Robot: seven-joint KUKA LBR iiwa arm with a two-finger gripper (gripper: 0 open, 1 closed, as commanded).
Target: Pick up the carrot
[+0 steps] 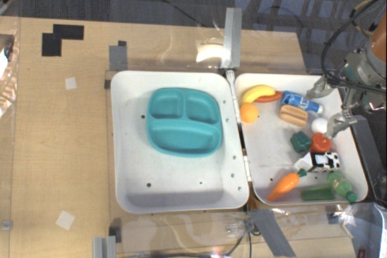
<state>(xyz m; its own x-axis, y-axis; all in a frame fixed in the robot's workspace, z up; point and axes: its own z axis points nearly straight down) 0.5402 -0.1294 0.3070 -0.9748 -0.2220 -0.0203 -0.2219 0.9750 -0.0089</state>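
Two white bins sit side by side on the bench (54,148). A teal divided plate (183,121) lies in the left bin (127,190). In the right bin (266,148), the carrot (283,186) lies near the front edge, tilted, its green top pointing toward a cow-patterned toy (325,160). A green vegetable (323,192) lies just beside it. The gripper (331,107) hangs over the bin's far right side with its fingers spread apart, nothing between them, well apart from the carrot. A banana (258,92) and an orange (248,112) lie by the divider.
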